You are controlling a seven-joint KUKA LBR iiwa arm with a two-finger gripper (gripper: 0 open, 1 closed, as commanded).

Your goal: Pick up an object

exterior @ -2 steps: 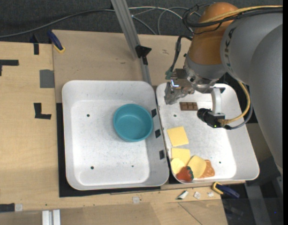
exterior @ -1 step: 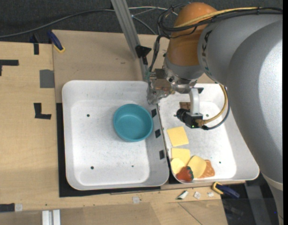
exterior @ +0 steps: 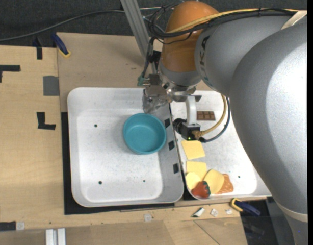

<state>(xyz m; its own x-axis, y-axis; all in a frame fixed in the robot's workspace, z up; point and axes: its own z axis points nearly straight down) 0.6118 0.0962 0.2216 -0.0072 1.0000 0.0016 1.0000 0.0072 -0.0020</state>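
A teal bowl (exterior: 144, 133) sits upright in the left bin (exterior: 95, 147), near that bin's right wall. My gripper (exterior: 155, 104) hangs just above and behind the bowl's far rim, at the bin's back right. In the right bin (exterior: 238, 160) lie yellow cheese-like slices (exterior: 193, 149), a red and orange toy food piece (exterior: 201, 189) and a brown chocolate-like bar (exterior: 205, 116). The arm's orange band (exterior: 184, 45) and grey body cover much of the right bin.
Small black clips (exterior: 170, 146) sit on the wall between the two bins. A grey metal pole (exterior: 132, 14) rises behind the left bin. Blue and yellow clamps (exterior: 62, 46) hold the bench board at back left and front right.
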